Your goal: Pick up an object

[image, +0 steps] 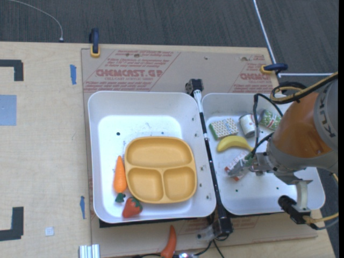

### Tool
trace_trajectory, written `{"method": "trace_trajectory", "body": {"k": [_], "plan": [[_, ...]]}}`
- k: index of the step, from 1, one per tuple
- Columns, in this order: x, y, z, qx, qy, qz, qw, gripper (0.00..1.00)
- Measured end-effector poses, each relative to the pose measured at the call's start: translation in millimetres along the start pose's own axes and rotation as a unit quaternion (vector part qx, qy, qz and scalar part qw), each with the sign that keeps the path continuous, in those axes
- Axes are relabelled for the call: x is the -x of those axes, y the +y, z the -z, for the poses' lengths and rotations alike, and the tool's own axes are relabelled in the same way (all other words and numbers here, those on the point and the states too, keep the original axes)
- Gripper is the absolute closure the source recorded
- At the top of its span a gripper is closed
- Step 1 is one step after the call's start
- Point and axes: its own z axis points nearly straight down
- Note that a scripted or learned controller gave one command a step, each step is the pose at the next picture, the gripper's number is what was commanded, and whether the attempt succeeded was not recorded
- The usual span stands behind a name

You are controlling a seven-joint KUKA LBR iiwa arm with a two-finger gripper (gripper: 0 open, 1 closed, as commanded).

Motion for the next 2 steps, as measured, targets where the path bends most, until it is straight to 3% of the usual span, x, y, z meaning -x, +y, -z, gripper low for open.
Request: {"method": "trace_trajectory", "body": {"k": [2], "plan": [[0.9, 0.1, 0.0, 0.0, 0.001, 0.001, 1.0, 0.0]]}}
